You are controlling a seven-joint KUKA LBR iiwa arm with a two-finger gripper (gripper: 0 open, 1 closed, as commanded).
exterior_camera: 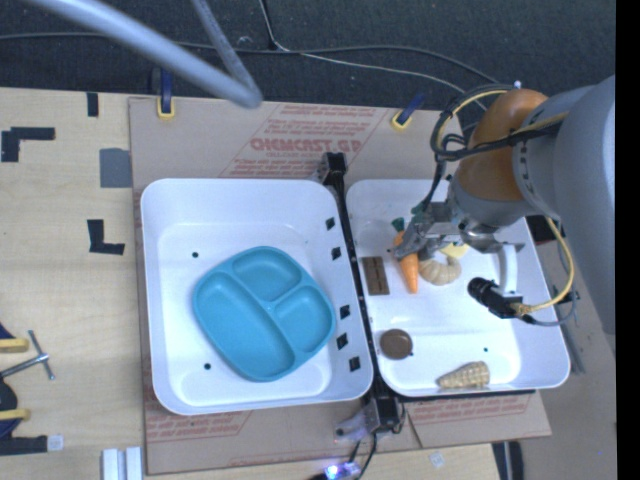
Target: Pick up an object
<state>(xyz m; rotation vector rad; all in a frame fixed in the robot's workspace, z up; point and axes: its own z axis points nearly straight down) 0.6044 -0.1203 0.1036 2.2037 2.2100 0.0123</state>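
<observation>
The grey arm with the orange band above its wrist [505, 153] is reaching in from the right and bending downward. Its two-finger pincer [418, 236] is pointing down and to the left, hanging low at the arm's end.

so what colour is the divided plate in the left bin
Light blue. The divided plate shows plainly in the camera view, lying in the white left bin.

Grey arm [585, 158] with an orange band [500, 143]

The thick, rounded grey link ends in a glossy orange collar above the wrist. Thin black and yellow cables [455, 128] loop around the collar and trail down the side. Below sits a grey metal gripper [425, 233] with a black cylindrical fitting [490, 296] beside it.
</observation>
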